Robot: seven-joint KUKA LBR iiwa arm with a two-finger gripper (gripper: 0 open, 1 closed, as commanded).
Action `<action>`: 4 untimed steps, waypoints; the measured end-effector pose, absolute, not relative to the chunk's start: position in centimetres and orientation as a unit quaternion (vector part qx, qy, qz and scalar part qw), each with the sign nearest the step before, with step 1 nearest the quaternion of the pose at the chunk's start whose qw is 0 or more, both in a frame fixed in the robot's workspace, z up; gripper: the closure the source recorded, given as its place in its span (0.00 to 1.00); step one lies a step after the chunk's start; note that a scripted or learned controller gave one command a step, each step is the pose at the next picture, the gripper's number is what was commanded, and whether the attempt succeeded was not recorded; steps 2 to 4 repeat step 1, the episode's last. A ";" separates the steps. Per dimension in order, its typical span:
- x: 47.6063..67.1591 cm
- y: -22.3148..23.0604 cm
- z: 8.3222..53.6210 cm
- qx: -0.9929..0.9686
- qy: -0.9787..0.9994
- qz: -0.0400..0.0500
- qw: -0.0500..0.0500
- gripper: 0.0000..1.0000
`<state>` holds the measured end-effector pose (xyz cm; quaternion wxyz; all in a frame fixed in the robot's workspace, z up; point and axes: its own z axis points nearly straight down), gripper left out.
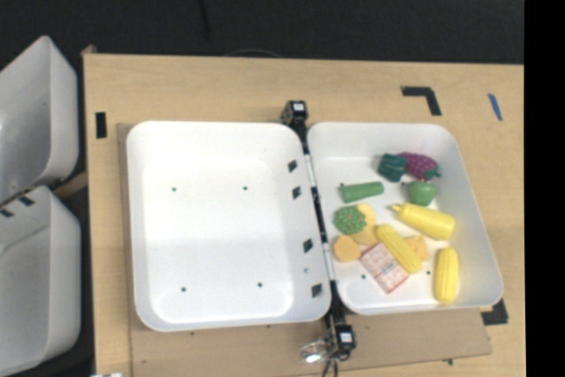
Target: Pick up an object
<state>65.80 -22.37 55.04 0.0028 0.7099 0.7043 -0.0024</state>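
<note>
The toy foods all lie in the right bin (459, 156): a corn cob (447, 273) by its near right corner, a second corn cob (399, 248), a yellow bottle (425, 220), a green cucumber (362, 190), purple grapes (418, 162) toward the far edge, and a pink box (384, 267). The left bin (212, 225) sits alongside. The gripper's state cannot be told. Picking seems not yet begun; next, choose an isolated piece, perhaps the corner cob, and descend over it.

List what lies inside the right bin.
The right bin holds toy food: purple grapes, green cucumber, broccoli, yellow bottle, two corn cobs, pink box. Anything beneath them is covered.
</note>
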 end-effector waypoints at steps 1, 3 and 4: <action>69.0 -23.0 55.0 0.707 0.707 -0.001 0.004 1.00; 69.0 -23.0 55.0 0.707 0.707 -0.001 0.004 1.00; 69.0 -23.0 55.0 0.707 0.707 -0.001 0.004 1.00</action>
